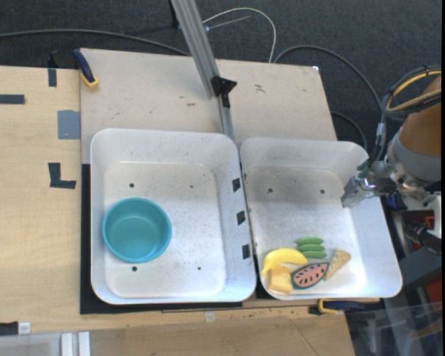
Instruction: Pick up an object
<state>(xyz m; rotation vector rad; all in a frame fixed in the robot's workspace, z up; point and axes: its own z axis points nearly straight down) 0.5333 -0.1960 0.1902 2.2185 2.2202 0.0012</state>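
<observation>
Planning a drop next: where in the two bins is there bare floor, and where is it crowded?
Left bin: bare across the back and right, beyond the blue bowl at front left. Right bin: bare back and middle, left of the gripper. Crowded at its front: green beans, banana, watermelon slice bunch together.

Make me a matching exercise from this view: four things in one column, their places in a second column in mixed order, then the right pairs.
Things:
1. teal bowl
2. watermelon slice
3. green pea pod
4. gripper

Places:
A. at the right bin's right rim
B. front left of the left bin
C. just behind the banana, right bin
D. front of the right bin, right of the banana

Pairs: 1-B, 2-D, 3-C, 4-A
</observation>
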